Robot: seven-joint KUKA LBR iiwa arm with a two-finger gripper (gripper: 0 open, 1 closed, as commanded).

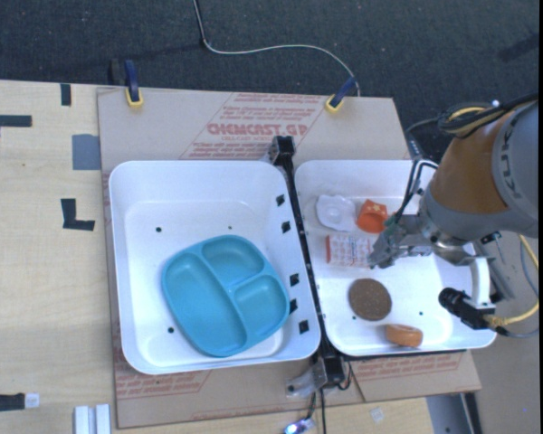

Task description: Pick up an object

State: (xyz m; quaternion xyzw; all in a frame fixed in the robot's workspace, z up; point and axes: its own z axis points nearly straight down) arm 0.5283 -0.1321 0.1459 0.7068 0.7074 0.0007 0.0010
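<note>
Two shallow white bins are set side by side on the bench. In the left bin a blue divided tray is laid at a slant. The right bin is occupied by several small things: a clear plastic cup or lid, an orange block just beside it, a flat printed packet, a brown round disc, and an orange oval piece near the front wall.

The gripper is seen low over the right bin, at the right edge of the printed packet and just below the orange block. Whether it is open or closed cannot be told from this view, and nothing can be made out as held.

The packet is judged the likely target, since it lies nearest the tool. A failed grasp is to be feared there: the packet is flat and thin, so it may be pressed against the floor or pushed aside rather than lifted. The orange block could also be nudged by the wrist, given how near it stands. If the closure is made at the packet's edge alone, a slip during lifting is probable.
</note>
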